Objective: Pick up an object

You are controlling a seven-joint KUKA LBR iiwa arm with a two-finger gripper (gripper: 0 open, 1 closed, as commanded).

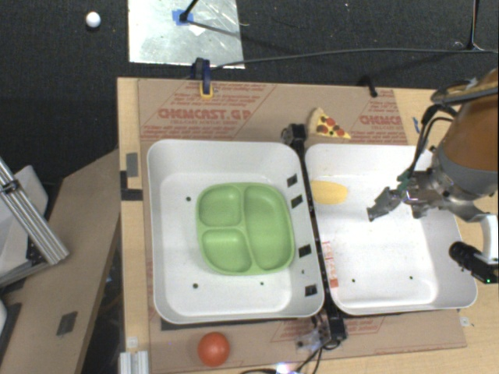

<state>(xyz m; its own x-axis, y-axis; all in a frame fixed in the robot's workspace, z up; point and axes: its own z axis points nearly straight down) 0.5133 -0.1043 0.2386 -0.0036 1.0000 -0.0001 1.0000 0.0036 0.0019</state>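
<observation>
A pale yellow, banana-like object (330,192) lies in the right bin (390,287) near its upper left. A green divided plate (244,227) sits in the middle of the left bin (171,287). My gripper (381,206) hangs over the right bin, a short way right of the yellow object and apart from it. Nothing shows between its grey fingers, and I cannot make out whether they are open or shut.
A toy pizza slice (329,125) lies on the cardboard behind the bins. A red ball (213,348) rests on the bench in front of the left bin. A small white ball (93,19) and a shiny sheet (183,22) lie far back.
</observation>
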